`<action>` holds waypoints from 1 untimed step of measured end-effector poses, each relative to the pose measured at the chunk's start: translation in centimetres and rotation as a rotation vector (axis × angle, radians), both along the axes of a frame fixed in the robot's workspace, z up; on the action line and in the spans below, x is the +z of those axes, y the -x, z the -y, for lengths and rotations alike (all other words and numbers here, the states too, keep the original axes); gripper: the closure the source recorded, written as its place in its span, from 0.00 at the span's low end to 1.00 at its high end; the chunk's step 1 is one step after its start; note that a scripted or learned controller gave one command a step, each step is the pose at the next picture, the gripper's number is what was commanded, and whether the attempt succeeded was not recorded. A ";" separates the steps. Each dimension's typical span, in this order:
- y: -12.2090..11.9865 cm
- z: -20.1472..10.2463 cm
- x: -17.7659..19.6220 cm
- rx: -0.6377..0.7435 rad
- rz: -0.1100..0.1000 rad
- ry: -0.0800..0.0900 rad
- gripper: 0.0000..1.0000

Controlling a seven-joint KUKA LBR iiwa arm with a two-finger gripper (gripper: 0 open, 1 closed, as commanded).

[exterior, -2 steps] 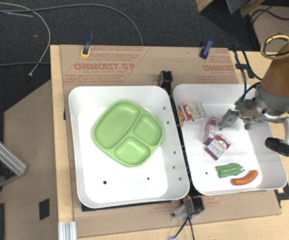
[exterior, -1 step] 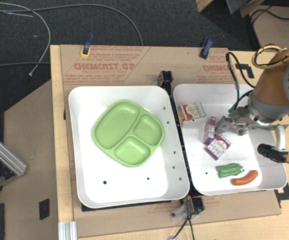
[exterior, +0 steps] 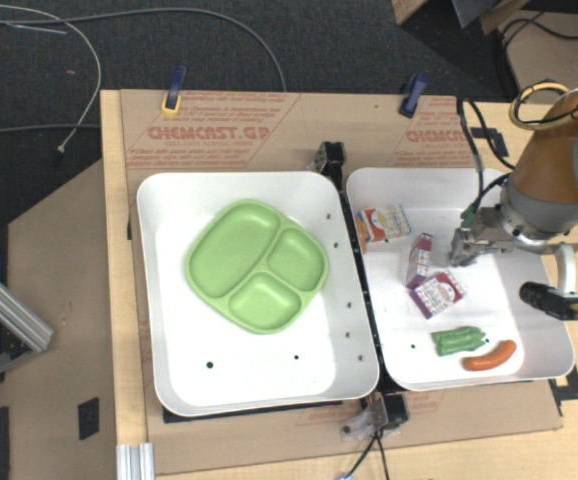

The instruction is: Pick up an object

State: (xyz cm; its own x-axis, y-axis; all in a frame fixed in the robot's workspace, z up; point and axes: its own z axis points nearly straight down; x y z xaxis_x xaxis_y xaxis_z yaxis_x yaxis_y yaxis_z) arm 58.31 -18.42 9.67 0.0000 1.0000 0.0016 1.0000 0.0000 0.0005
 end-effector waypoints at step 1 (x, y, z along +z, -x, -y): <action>0.1 -0.3 6.4 0.001 0.007 0.004 1.00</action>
